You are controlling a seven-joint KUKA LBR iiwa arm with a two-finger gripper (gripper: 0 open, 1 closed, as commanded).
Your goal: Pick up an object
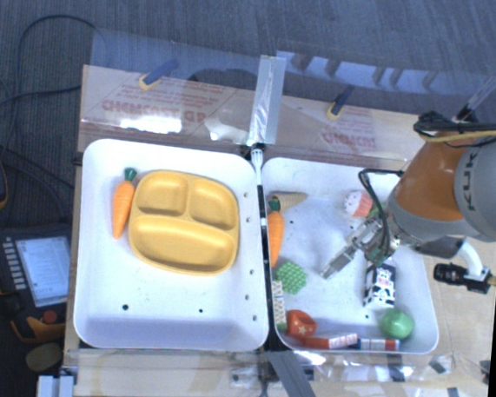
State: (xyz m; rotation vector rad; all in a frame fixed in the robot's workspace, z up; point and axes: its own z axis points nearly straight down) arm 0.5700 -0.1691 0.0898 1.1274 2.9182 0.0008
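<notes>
White bins sit side by side on the tabletop [239, 114]. Left bin [89, 309] holds a yellow divided plate [185, 220] with a carrot [123, 203] lying just beside its left edge, green top pointing away from the camera.

Right bin [422, 337] holds the remaining items. A second carrot [274, 231] lies along the left wall, with a cone [288, 201] near its top end. A green waffle-textured piece [291, 277] lies below that carrot. A red item [300, 324] and a marker [358, 342] lie along the near wall. A green ball [397, 324] rests in the near right corner. A black-and-white carton [381, 285] stands just above the ball. A pink-and-white item [355, 202] lies near the far wall, beside the arm.

Arm [445, 190] reaches in from the right over the right bin. Tool [347, 257] hangs over the bin's middle, pointing down and left, between the waffle-textured piece and the carton. Its fingers appear close together, with nothing seen between them. No item touches the tool.
</notes>
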